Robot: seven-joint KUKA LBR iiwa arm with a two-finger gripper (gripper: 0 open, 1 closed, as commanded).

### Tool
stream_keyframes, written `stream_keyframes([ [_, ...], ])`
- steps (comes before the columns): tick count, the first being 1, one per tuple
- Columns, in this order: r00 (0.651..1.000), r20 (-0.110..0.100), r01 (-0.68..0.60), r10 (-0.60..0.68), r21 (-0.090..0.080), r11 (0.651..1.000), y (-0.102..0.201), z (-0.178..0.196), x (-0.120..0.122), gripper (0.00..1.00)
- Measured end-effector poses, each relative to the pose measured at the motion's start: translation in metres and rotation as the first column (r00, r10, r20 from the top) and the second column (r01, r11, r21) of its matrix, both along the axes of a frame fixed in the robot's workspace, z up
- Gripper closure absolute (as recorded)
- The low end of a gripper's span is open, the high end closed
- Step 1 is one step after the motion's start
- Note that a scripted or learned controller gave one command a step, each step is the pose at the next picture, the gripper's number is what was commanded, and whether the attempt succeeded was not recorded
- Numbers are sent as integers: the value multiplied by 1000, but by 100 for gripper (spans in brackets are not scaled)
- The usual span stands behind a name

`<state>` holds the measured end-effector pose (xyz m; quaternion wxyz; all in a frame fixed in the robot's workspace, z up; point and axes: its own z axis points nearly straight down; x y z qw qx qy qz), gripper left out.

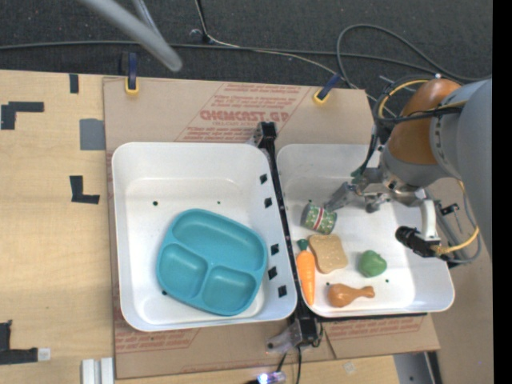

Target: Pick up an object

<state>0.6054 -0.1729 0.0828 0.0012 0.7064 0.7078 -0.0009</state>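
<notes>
The right bin (416,298) holds several toy foods: a small green can (318,217) lying on its side, a tan bread slice (329,253), an orange carrot (306,272) along the left wall, a round green piece (371,262) and a brown drumstick (349,294). My gripper (352,202) hangs low over the bin's middle, just right of the can and above the bread. Its fingers look spread, open, with nothing between them. One fingertip (334,205) points at the can, close to it.
The left bin (128,174) holds a teal divided plate (211,261). A black divider (274,206) runs between the bins. The arm's orange band (428,110) and cables sit over the right bin's far right corner.
</notes>
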Motion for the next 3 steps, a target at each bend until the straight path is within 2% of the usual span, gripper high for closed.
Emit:
stream_keyframes([
  [1, 1000, 5, 0, 0, -2, 1000, 0, 14, 2, 100],
  [2, 1000, 3, 1, -1, 2, 1000, -6, 60, 8, 100],
  [3, 1000, 4, 0, 0, 2, 1000, -5, 124, 12, 100],
])
